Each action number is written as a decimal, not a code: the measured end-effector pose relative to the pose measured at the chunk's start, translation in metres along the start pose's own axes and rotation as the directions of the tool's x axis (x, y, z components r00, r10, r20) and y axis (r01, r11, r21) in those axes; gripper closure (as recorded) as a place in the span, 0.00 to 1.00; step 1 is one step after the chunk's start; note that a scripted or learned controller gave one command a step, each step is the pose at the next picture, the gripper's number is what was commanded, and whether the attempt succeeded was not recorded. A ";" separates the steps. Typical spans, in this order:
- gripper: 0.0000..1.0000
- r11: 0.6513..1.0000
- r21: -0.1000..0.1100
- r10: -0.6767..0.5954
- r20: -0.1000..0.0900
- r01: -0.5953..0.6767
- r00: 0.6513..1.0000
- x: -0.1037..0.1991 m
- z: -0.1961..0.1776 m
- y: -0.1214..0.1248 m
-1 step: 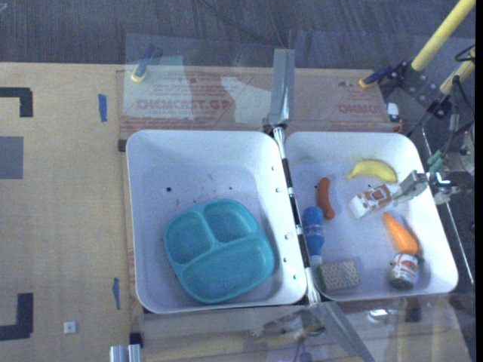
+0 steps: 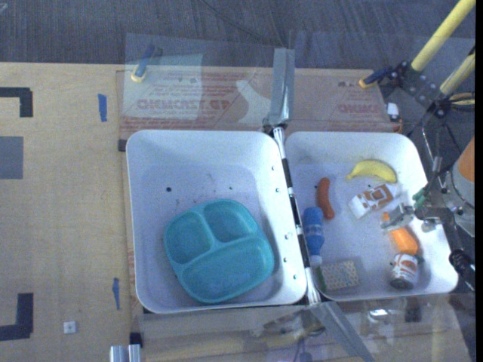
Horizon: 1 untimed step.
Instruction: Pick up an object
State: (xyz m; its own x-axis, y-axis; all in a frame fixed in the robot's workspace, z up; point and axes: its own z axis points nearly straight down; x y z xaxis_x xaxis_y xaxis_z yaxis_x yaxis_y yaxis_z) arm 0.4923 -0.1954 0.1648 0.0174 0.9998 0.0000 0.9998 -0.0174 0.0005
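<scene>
The right bin (image 2: 355, 145) holds several objects: a yellow banana (image 2: 373, 170), a red-brown sausage (image 2: 326, 197), a white and orange carton (image 2: 372, 200), a blue bottle (image 2: 312, 232) along the left wall, an orange piece (image 2: 404, 240), a small can (image 2: 404, 270) and a grey mesh pad (image 2: 340, 274). My gripper (image 2: 417, 208) reaches in over the bin's right rim, low and close to the carton's right end and just above the orange piece. Nothing is seen held in it.
The left bin (image 2: 200, 153) carries a teal divided plate (image 2: 219, 249). A metal divider (image 2: 282, 96) stands behind the gap between the bins. Yellow poles and a clamp (image 2: 411, 78) rise at the back right, near the arm.
</scene>
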 end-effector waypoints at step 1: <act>0.00 0.997 -0.002 -0.075 -0.004 0.075 0.997 -0.019 0.070 0.013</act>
State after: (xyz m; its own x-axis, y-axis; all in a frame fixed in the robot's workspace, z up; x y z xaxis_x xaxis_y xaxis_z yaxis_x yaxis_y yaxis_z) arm 0.5052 -0.2142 0.0950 -0.0575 0.9983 0.0041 0.9983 0.0575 0.0027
